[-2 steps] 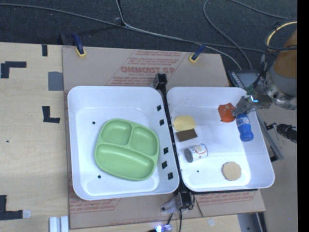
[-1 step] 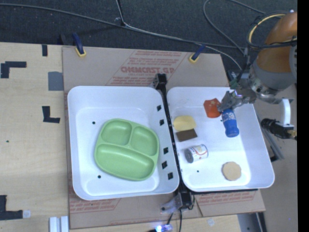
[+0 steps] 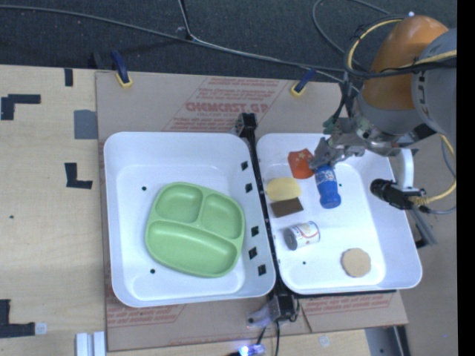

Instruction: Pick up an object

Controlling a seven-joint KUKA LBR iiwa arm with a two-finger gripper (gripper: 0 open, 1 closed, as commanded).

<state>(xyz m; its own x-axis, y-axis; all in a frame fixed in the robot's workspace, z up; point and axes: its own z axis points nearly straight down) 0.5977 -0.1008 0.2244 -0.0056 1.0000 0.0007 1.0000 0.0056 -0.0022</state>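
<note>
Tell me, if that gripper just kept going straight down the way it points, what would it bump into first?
Probably the blue bottle, lying right under the gripper in the right bin. The orange-red object sits just beside it, and depth is hard to judge from this slanted view.

Green divided plate in left bin, pincer above blue bottle in right bin

Even, fairly bright light falls from above, and the white bins come close to washing out. Shadows are soft and short, pooling under the green plate. The picture is grainy and slightly soft throughout, while the dark floor at top stays dim.
</note>
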